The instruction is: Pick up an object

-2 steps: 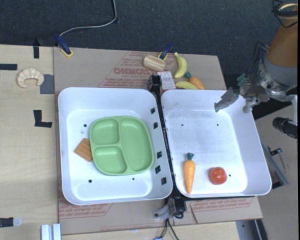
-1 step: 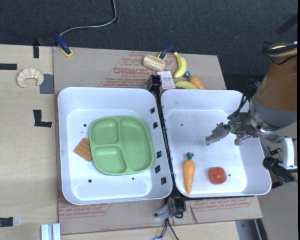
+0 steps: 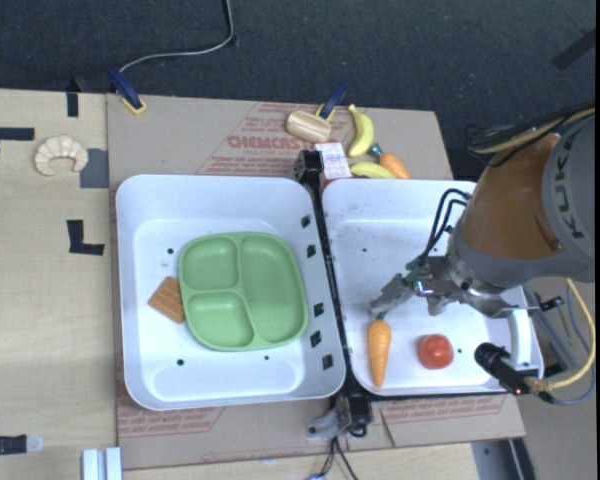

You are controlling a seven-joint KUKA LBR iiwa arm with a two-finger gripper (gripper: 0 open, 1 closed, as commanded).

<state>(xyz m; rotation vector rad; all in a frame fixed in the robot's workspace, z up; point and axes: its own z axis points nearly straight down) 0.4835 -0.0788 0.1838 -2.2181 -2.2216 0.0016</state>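
A wooden bench [image 3: 40, 298] seen from above, covered in part by a sheet of brown cardboard [image 3: 230, 138], with dark carpet beyond its far edge. Two shallow white bins sit side by side on the cardboard. The left bin [image 3: 145, 198] holds a green divided plate [image 3: 243, 291] at its centre, with a small tan block [image 3: 167, 299] tucked against the plate's left edge. The right bin [image 3: 380, 208] holds an orange carrot [image 3: 379, 351] near its front left corner, lying with its long axis running front to back and its narrow tip toward the front edge. A red tomato [image 3: 436, 351] sits just to the carrot's right. The gripper [image 3: 412, 295] hangs above the carrot's blunt end, fingers spread apart and holding nothing. Bananas [image 3: 361, 144], a bread roll [image 3: 307, 125] and a croissant [image 3: 61, 155] lie outside the bins.
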